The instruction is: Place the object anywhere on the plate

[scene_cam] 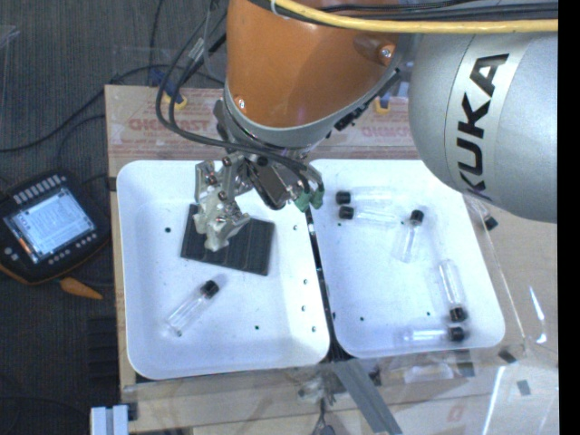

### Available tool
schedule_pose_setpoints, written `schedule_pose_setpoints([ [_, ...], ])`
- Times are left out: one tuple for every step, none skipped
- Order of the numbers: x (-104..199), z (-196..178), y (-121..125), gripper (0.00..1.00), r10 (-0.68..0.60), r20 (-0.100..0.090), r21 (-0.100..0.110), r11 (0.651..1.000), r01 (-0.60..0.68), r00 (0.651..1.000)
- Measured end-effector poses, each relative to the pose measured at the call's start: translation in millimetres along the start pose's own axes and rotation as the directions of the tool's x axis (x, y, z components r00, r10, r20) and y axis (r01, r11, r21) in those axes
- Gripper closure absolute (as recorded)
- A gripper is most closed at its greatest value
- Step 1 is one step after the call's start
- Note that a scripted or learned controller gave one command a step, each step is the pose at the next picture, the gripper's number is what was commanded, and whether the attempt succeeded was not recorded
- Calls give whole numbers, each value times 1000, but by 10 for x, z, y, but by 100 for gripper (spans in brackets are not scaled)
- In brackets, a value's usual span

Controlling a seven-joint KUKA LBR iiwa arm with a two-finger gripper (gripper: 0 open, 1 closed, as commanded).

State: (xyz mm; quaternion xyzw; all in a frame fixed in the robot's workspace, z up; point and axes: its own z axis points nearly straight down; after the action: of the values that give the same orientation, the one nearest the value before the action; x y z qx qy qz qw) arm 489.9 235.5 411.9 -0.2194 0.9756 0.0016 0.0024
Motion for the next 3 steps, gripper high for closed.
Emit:
schedule_pose_setpoints([
  [-154, 649, -92, 100, -454, -4, -3, 891, 454, 891],
  [107, 1537, -121, 100, -297, -6, -2, 955, 297, 955],
  [-428, 857, -379, 100, -550, -1, -2, 835, 550, 835],
])
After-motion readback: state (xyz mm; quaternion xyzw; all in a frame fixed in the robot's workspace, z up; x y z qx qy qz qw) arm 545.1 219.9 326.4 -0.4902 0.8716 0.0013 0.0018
